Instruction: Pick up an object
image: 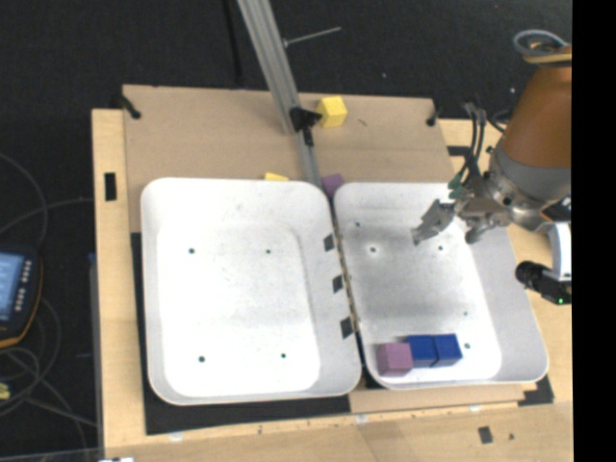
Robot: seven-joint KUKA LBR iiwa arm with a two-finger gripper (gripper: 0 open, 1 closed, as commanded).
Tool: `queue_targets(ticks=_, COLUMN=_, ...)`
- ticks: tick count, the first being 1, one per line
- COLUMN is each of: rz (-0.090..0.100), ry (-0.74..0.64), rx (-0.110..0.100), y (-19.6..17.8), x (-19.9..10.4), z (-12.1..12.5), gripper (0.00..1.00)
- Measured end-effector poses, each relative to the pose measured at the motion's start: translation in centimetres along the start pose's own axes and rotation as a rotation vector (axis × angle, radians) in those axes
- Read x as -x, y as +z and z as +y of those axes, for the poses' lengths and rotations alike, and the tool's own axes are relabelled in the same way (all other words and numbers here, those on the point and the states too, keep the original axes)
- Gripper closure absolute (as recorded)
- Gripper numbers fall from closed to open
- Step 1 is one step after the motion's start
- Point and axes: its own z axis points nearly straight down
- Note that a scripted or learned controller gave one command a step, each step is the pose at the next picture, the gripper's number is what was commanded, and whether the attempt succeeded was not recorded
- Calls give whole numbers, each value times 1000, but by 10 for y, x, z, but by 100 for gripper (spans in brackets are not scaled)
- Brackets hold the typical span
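Observation:
A purple block (393,357) and a blue block (433,348) lie side by side, touching, at the near edge of the right bin (404,287). My gripper (452,226) hangs over the far right part of that bin, well away from both blocks. It is open, with its fingers (429,223) spread and nothing between them.
The left bin (231,287) sits beside the right one. Behind the bins, a yellow block (332,111) rests on the bench by a slanted metal rail (274,61). A small purple block (332,183) and a yellow piece (276,176) lie at the bins' far rims.

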Motion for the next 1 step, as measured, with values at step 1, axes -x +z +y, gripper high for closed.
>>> queue_targets(ticks=1, rz=0, ry=0, rx=-10, y=121, x=31, z=-21, gripper=0)
